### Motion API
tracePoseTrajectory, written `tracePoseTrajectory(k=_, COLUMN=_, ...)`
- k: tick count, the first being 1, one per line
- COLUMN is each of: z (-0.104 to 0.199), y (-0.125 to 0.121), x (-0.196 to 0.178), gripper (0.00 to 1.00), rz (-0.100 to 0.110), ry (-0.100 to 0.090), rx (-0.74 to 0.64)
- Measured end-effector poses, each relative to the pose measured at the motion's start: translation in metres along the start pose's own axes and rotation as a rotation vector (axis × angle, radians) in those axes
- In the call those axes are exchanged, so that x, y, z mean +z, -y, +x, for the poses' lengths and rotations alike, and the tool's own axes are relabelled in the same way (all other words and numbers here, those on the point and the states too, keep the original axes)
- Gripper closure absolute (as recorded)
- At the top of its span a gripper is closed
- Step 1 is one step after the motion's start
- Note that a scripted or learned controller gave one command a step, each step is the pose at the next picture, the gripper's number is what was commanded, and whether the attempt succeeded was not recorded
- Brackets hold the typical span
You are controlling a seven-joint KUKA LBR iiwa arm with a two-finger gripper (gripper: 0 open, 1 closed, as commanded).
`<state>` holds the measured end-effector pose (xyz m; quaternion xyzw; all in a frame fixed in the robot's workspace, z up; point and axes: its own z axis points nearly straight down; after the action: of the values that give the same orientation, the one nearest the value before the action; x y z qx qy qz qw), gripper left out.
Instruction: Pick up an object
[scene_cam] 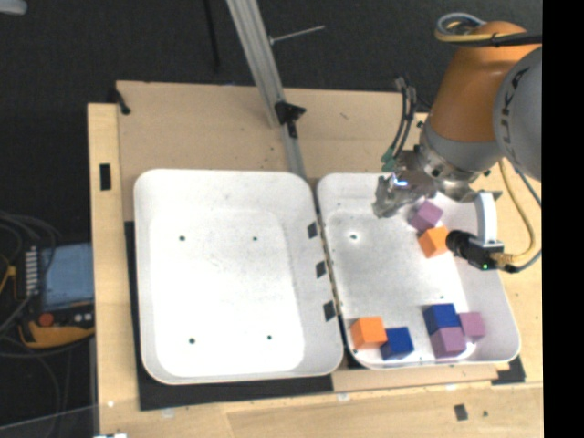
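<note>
Blocks are seen in the right bin (360, 210), while the left bin (164, 199) sits just beside it on the bench (210, 117). The claw (394, 192) is placed low over the far part of the right bin, and whether it is open or closed cannot be told. A purple block (425, 215) and an orange block (433, 241) are found just beside it. Near the front wall, an orange cube (369, 331), two blue blocks (398, 342) and two purple blocks (448, 340) are gathered
</note>
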<state>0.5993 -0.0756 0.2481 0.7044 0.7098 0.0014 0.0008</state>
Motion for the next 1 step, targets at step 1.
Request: tracePoseTrajectory(k=1, z=0.0541, y=0.0051, x=0.0103, gripper=1.00, rz=0.003, ry=0.000, rx=0.002)
